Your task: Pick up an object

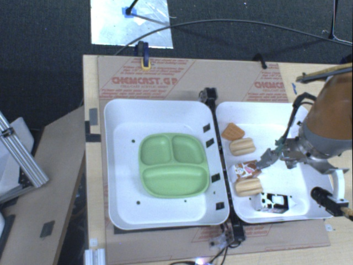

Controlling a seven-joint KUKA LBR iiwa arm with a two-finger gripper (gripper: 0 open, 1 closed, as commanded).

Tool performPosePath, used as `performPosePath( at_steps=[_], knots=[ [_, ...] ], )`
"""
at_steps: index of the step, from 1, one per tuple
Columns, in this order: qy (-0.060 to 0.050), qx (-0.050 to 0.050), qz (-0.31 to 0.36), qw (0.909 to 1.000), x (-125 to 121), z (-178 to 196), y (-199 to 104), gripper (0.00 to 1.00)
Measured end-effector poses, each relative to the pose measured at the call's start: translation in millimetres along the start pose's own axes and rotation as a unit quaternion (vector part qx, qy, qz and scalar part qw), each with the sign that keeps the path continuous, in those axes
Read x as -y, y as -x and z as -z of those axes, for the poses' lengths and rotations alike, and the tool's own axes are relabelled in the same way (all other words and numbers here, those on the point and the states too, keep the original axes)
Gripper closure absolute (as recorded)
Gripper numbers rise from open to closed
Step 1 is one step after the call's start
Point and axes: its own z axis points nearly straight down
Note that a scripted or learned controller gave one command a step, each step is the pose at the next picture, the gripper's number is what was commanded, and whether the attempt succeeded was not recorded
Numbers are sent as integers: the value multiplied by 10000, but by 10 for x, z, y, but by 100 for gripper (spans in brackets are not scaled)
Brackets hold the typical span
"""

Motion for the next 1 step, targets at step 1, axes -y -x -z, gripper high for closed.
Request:
performPosePath(
  at_steps=[1],
  knots=[
    [56,10,12,10000,-27,50,0,0]
  ],
)
